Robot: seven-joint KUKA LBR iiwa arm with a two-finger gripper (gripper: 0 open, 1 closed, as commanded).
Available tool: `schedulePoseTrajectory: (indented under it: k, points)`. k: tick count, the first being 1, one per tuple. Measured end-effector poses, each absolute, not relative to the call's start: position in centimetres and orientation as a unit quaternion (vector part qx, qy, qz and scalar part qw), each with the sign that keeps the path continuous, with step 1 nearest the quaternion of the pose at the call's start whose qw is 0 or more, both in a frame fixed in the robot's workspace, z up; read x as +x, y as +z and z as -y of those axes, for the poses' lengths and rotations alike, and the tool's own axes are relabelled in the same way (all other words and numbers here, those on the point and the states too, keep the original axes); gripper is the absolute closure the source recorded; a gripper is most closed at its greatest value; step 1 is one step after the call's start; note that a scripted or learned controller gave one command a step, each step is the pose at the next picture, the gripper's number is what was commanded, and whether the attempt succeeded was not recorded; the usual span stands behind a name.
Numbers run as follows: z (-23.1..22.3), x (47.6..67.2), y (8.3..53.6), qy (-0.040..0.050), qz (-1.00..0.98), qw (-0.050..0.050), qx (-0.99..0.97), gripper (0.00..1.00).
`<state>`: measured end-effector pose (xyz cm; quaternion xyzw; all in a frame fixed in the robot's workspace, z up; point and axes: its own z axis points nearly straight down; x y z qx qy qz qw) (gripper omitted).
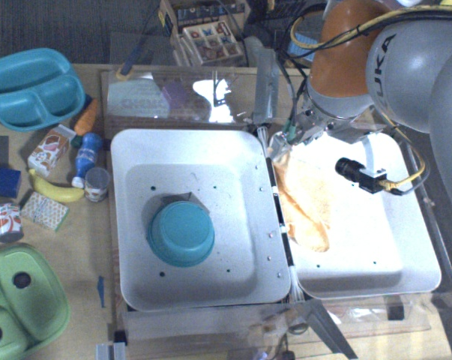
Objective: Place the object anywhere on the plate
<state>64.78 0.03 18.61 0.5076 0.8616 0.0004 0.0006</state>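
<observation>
A round blue plate [181,233] sits in the left bin [136,156], a little below its middle. A pale orange, flat, elongated object [306,201] lies in the right bin [405,261] along its left wall, its upper end reaching up under the gripper. My gripper [294,135] hangs over the top left corner of the right bin, just above that upper end. The grey arm with its orange band [345,43] comes in from the upper right and hides the bin's far edge. The glare in the bin washes out the object's outline.
Left of the bins lie a blue divided tray [34,88], a green tray [19,298], a banana [55,187], a small can [97,184], a blue bottle [85,156] and small cartons. A metal divider [278,201] separates the bins. A black cabled unit [359,173] hangs off the wrist.
</observation>
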Motion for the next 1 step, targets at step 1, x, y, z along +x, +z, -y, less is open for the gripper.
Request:
schedulePoseTrajectory:
  k: [1]
  points:
    - [-2.06,59.9,18.53,0.0001,-0.819,0.0,0.573,1.0]
